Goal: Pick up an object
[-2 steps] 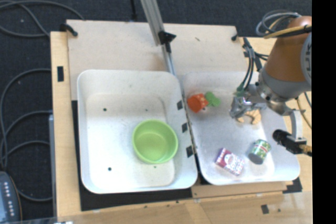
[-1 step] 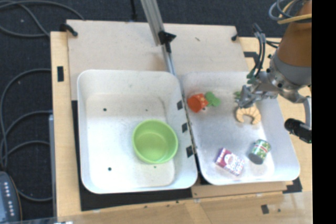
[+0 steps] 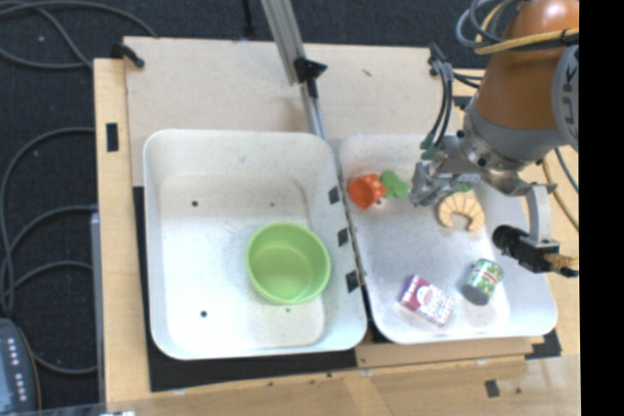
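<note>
Fingers of the gripper [image 3: 426, 187] point down into the right bin [image 3: 531, 307], though whether they are apart or together cannot be told from this angle; nothing shows between them. Just left of the gripper lie a small green piece [image 3: 395, 183] and an orange toy [image 3: 366, 192]. A croissant [image 3: 460, 211] sits just right of the gripper. Farther toward the bin's front edge rest a pink carton [image 3: 426, 299] and a small can [image 3: 482, 281]. A green bowl [image 3: 287, 262] stands in the left bin [image 3: 185, 170].
</note>
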